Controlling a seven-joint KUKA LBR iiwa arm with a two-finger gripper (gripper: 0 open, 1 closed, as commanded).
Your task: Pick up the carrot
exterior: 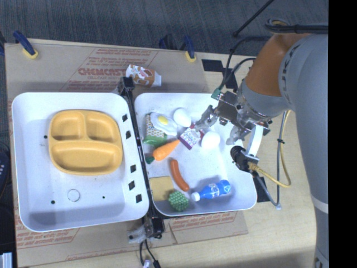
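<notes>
Nearest the camera, along the bottom wall of the right bin point(245, 202), a green ball point(178, 201) is sitting just beside a blue bottle point(215, 190) that is lying on its side, white cap toward the ball. A yellow block point(159, 187) is lying left of the ball, against the divider. Just above them a sausage point(178, 175) is lying at a slant.

Mid-bin, the carrot point(164, 149) is lying on the floor of the right bin, near its left wall, orange body pointing up-right, green top pointing down-left. It is lying free, nothing gripping it. Its tip is reaching toward a purple packet point(189, 138). A white egg point(210, 141) is resting just right of the packet.

The gripper point(203, 120) is hanging over the upper middle of the right bin, above the packet and egg, well apart from the carrot. Its fingers are standing apart, nothing between them. The arm point(279, 71) is reaching in from the right.

Farther back, a second white egg point(181, 116) is sitting beside a fried-egg toy point(163, 121), near the bin's upper left corner.

In the left bin point(22, 166), a yellow tray point(85, 141) with compartments is lying flat in the upper half.

Farthest, a small carton point(142, 75) is lying on the surface point(83, 60), beyond the bins, near where the two meet.
</notes>
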